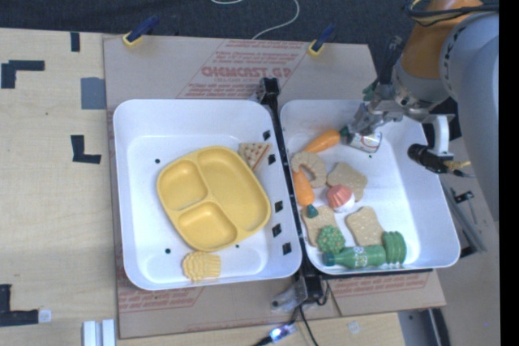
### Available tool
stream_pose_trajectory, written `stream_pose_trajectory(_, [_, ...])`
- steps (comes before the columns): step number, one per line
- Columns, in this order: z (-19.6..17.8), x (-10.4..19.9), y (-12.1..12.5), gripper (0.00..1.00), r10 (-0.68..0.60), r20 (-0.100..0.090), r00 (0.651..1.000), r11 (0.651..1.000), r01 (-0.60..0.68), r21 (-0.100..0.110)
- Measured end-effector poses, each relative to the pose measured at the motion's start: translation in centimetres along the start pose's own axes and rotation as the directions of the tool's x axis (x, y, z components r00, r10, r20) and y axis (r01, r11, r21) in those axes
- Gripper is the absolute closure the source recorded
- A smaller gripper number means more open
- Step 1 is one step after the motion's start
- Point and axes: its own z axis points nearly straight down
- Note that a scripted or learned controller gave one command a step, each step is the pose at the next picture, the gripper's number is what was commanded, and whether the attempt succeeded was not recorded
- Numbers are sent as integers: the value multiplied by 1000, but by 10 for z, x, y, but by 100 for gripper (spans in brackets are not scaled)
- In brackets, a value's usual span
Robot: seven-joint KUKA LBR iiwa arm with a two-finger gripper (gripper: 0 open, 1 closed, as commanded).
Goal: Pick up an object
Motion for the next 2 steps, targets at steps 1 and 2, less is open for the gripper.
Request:
stream_pose_trajectory(1, [-45, -3, 9, 100, 1, -12, 1000, 1000, -1, 17])
stream_pose_trajectory(2, [-99, -3, 11, 100, 2, -12, 1000, 1000, -1, 16])
